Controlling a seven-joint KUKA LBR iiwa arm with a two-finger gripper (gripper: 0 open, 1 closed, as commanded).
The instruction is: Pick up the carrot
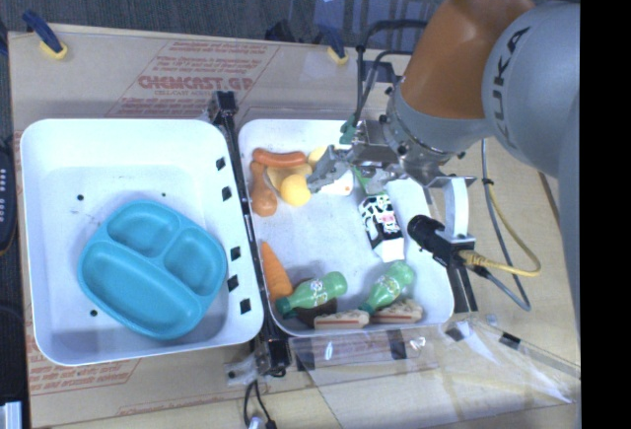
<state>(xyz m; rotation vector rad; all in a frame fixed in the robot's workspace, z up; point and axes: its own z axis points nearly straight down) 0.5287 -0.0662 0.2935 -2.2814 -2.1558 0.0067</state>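
Nearest the camera, two green bottles (314, 292) lie along the right bin's (296, 133) front wall. The carrot (275, 268) lies just beside them against the bin's left wall, well below and left of the fingers (331, 171), whose state I cannot tell.

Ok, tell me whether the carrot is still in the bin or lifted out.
In the bin. The carrot lies on the right bin's floor by its left wall, apart from the gripper.
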